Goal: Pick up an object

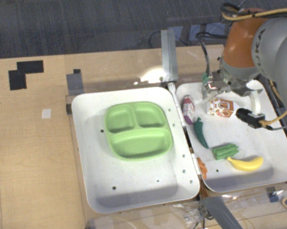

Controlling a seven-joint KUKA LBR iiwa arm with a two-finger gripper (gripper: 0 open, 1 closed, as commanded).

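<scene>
On the desk [35, 166], the left bin [99, 194] carries a green divided plate [137, 129], lying flat near its middle. Its right rim sits just beside the left rim of my right bin [280, 170], where the small things are gathered. Along that bin's left wall lies a purple and white piece [188, 109], and just below it a dark green pepper [200, 133] pointing toward the near edge. A small orange bit [202, 168] rests against the left wall near the near corner. Further right, a green bundle [225, 151] lies beside a yellow banana [246, 163], the banana close to the near rim. Toward the far edge, an orange and white packet [220, 108] lies tilted. My fingers [214, 88] hang over the far part of this bin, just above that packet; whether they are released or clenched I cannot tell, since my wrist blocks them.
</scene>
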